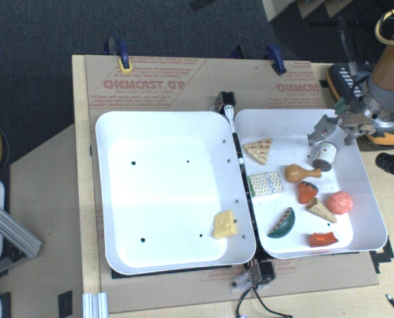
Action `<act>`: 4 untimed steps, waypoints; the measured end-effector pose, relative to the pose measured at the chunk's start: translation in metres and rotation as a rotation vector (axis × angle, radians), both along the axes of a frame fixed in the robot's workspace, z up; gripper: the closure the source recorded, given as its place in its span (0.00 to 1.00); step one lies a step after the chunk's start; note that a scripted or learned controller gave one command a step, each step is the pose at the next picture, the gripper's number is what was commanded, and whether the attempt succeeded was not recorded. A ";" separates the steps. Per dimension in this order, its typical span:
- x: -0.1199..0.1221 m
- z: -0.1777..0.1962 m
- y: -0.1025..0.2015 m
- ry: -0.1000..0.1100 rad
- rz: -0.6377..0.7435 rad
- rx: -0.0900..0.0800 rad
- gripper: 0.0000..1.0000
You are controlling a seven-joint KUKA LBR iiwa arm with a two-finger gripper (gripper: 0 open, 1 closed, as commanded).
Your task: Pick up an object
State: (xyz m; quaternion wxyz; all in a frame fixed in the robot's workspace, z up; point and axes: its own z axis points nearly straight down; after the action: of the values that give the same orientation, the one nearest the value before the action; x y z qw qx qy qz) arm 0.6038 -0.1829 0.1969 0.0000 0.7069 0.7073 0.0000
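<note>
My gripper (pixel 323 156) hangs over the upper right part of the right bin (pixel 366 177), just above and to the right of a brown chicken drumstick (pixel 301 173). Below the drumstick lie a red strawberry-like piece (pixel 307 191) and an ice cream cone with a pink scoop (pixel 333 205). A pizza slice (pixel 258 150) lies at the bin's upper left, with a green patterned block (pixel 266 183) under it. A watermelon slice (pixel 282 222) and a red piece (pixel 323 239) sit near the front. A yellow cheese wedge (pixel 225 224) lies in the left bin (pixel 117 177).
The grey arm (pixel 383 91) reaches in from the upper right over the right bin's far corner. The two bins meet along a dark divider (pixel 240 171). Blue clamps (pixel 274 58) hold the board at the back edge.
</note>
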 end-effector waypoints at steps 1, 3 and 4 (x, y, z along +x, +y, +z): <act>-0.024 -0.117 -0.003 0.006 -0.002 0.002 0.00; 0.068 0.055 0.108 -0.023 0.007 -0.001 0.00; 0.064 0.222 0.132 -0.023 0.004 -0.002 0.00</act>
State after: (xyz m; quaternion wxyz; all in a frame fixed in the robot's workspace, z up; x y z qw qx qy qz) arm 0.6680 -0.0507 0.4192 0.0087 0.7055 0.7086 0.0075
